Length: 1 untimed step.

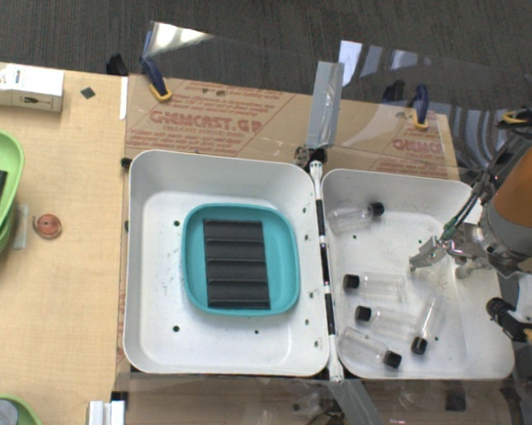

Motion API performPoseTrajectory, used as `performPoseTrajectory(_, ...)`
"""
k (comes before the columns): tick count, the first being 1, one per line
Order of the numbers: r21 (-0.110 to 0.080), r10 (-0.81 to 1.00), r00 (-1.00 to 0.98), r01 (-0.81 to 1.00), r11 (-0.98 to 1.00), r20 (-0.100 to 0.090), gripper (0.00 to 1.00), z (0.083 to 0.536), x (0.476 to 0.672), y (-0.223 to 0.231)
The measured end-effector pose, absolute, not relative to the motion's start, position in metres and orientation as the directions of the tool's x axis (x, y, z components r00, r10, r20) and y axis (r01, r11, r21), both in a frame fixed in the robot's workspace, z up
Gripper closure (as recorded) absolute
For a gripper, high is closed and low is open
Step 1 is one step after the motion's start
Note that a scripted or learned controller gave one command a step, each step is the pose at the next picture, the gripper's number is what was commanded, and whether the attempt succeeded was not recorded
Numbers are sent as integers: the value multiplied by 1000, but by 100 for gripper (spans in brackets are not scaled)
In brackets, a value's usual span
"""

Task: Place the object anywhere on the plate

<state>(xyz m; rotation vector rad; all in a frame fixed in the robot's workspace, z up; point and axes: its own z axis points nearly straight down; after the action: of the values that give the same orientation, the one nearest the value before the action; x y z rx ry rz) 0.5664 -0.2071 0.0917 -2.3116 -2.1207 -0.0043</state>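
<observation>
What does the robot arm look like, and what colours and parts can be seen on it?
The arm is rounded, with an orange band and grey below it. Thin cables, one of them green, run beside it down to the wrist. The gripper is bare silvery metal with slim fingers. Dark fittings sit below the wrist.

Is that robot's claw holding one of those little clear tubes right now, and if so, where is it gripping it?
Nothing is held. The gripper hangs over the right bin, jaws apart with nothing between them; the vials lie loose.
</observation>
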Motion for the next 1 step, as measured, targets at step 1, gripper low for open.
performPoseTrajectory(1,-2,997,-75,997,75,1,0,137,496,-157)
